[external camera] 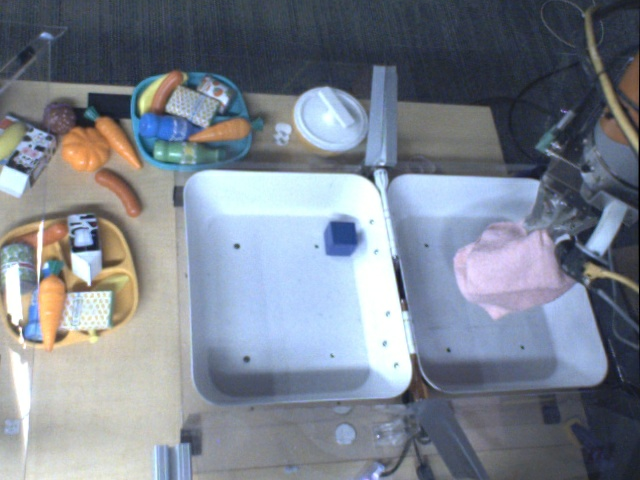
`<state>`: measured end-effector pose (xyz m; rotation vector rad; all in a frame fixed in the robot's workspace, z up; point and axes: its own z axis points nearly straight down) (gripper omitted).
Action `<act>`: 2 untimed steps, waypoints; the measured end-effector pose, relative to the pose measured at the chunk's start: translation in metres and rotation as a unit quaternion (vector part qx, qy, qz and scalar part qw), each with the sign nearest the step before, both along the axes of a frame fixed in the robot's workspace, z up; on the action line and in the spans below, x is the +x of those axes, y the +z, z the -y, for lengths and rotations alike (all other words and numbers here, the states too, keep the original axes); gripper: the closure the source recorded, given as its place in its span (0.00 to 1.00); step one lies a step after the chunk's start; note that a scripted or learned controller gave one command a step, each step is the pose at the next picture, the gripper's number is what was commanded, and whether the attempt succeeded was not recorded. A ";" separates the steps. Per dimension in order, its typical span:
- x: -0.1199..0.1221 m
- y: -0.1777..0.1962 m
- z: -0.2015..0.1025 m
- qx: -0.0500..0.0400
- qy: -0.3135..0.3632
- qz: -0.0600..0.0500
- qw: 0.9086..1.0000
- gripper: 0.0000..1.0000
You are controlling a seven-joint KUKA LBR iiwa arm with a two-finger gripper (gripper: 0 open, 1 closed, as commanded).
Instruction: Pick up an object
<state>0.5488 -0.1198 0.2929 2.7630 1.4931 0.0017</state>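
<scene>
We see a soft pink cloth point(508, 271), all crumpled up, lying in the right white bin point(500, 363). It sits toward the far right side of that bin, close to the wall.

The robot's gripper point(549, 216) comes in from the right and is right at the top right edge of the cloth. It looks like it touches the cloth there, but we cannot tell how its tips are set, or if the cloth is caught in them. Above it we see the grey arm point(610, 158) with some cables and wires around it.

In the left white bin point(290, 363) there is one small blue block point(341, 237). It sits near the top right part of that bin, well apart from the cloth. A grey metal bar point(380, 118) stands at the far side, where the two bins meet.

Behind the left bin, on the wooden bench point(150, 298), we see a round white lid point(331, 119) on a yellow bowl. Next to it is a blue bowl point(192, 120) full of toy food, like an orange carrot, a blue bottle and a green one.

To the left of that bowl lie a small orange pumpkin point(84, 149), another toy carrot point(119, 140) and a red-brown toy sausage point(119, 191). At the far left, a yellow plate point(68, 281) holds more toy food and little boxes.
</scene>
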 end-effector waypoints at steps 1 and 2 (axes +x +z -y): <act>0.003 -0.147 -0.019 0.001 -0.002 -0.002 1.000 0.00; -0.015 -0.099 0.014 0.000 0.144 0.000 0.990 0.00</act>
